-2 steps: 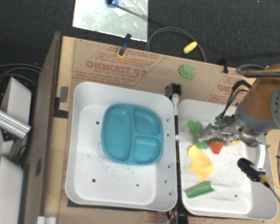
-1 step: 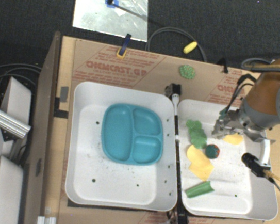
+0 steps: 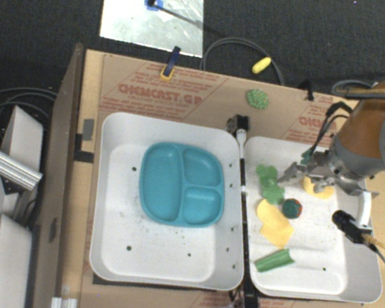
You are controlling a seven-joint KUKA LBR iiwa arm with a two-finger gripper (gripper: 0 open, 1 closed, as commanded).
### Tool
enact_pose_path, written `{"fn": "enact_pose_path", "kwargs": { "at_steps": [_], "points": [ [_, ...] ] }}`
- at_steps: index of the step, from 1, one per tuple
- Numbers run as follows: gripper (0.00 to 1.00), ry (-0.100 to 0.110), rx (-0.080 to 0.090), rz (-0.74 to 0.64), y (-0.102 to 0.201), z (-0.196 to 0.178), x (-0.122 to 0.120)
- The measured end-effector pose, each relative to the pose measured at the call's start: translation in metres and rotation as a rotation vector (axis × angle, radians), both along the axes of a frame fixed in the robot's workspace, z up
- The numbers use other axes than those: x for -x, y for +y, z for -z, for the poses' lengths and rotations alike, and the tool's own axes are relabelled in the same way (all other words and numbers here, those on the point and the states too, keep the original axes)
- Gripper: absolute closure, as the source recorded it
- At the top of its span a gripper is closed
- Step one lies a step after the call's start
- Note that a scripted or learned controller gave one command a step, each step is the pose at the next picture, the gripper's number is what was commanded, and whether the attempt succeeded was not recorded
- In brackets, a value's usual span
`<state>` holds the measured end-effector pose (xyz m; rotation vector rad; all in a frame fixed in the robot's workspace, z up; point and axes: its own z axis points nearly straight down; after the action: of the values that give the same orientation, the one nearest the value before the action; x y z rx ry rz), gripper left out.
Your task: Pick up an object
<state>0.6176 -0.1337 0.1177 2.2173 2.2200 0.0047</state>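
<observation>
Hovering gripper (image 3: pixel 310 179) near right bin's (image 3: pixel 360 282) far edge.

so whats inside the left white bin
One teal plastic plate with three compartments lies flat inside the left white bin. Dark specks dot the floor around it; whatever is under the plate is covered.

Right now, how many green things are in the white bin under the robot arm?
3: two bumpy green pieces near the bin's left wall, one green stick near the front. The arm may hide more.
</observation>
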Motion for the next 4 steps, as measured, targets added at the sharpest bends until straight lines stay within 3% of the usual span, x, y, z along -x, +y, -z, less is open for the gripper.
{"fn": "enact_pose_path", "kwargs": {
  "at_steps": [1,2,3,4],
  "points": [
    [0.00,0.004,-0.001,0.003,0.020,0.034,0.053],
    [0.00,-0.003,0.000,-0.005,0.028,0.032,-0.017],
    [0.00,0.007,-0.001,0.001,0.012,0.034,0.045],
    [0.00,0.001,0.000,-0.004,0.012,0.033,0.015]
  ]
}}
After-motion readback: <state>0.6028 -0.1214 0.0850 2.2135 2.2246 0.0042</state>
